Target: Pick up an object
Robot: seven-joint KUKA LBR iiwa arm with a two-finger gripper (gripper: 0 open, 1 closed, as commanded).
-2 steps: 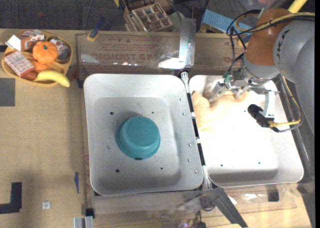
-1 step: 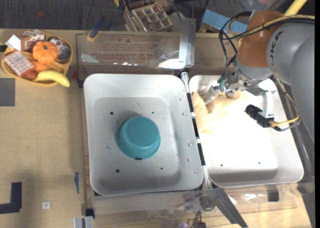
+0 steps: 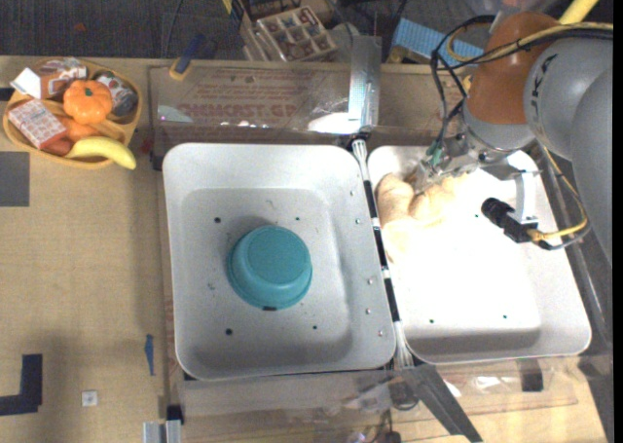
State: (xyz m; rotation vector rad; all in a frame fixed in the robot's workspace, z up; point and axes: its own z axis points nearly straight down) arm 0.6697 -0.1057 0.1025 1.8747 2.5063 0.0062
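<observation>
Gripper (image 3: 435,166) down at ten o'clock of right bin (image 3: 506,329), touching pale rounded object (image 3: 414,202). Jaw spread: cannot tell. Teal bowl (image 3: 272,266) upside down in left bin (image 3: 190,178).

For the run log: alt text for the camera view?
The grey arm reaches from the right over the right bin, its gripper at a pale lumpy object near the bin's upper left. The left bin holds an upturned teal bowl.

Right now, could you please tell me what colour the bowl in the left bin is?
The bowl is teal, seen clearly in the camera view.
</observation>
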